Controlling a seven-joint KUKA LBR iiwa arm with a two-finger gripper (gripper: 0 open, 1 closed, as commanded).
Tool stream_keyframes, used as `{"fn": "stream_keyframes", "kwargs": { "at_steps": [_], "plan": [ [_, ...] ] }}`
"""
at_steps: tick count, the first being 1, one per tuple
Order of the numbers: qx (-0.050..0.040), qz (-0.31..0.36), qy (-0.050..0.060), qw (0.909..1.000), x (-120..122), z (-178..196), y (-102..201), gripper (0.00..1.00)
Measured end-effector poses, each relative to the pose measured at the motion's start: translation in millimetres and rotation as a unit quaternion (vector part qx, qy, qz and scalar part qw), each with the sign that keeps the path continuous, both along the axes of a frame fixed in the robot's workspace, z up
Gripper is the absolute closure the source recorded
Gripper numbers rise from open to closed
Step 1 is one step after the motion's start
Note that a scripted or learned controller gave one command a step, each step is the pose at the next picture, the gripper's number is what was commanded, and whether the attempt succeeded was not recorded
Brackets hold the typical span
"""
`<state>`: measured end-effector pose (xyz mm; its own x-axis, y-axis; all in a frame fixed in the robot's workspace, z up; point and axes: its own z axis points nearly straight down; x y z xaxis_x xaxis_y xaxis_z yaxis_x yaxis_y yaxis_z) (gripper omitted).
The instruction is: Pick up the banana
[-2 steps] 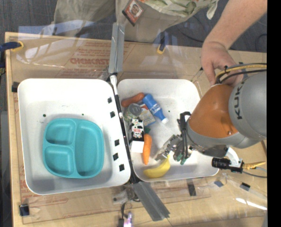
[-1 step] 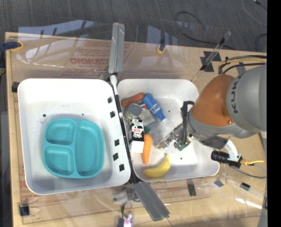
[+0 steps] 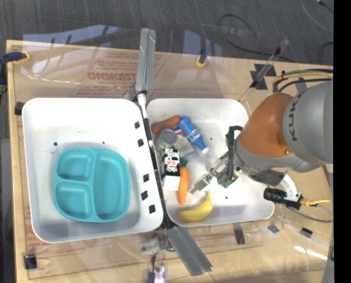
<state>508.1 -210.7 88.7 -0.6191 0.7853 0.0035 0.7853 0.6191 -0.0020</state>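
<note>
Cardboard-brown surface (image 3: pixel 75 69) under clear sheeting carries my two shallow white bins. Nearest, in the right bin (image 3: pixel 246 214), the curved yellow banana (image 3: pixel 196 212) lies by the front wall, untouched. Just above it sits a smooth orange carrot (image 3: pixel 183 185). My hand (image 3: pixel 213 178) hovers just beside them, metal fingers slightly parted, holding nothing. Farther back, a blue bottle (image 3: pixel 192 134) joins clutter too jumbled to identify. The left bin (image 3: pixel 39 122) holds a teal compartment tray (image 3: pixel 92 183).

In the right shallow white bin (image 3: pixel 234 114), a curved yellow banana (image 3: pixel 197 211) lies near the front wall. The two-finger gripper (image 3: pixel 203 181) hangs at the banana's twelve o'clock, just apart from it. A slim orange carrot (image 3: pixel 183 186) stands at its eleven o'clock.
</note>
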Motion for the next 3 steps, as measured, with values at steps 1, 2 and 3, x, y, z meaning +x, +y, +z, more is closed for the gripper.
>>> {"fn": "stream_keyframes", "kwargs": {
  "at_steps": [1, 2, 3],
  "plan": [
    [0.0007, 0.046, 0.000, 0.9989, -30.3, 0.0, 1.5, 0.00],
    [0.0015, 0.048, 0.001, 0.9989, -29.0, 6.7, 1.7, 1.00],
    [0.0014, 0.048, 0.001, 0.9989, -29.1, 6.7, 1.6, 0.00]
  ]
}}
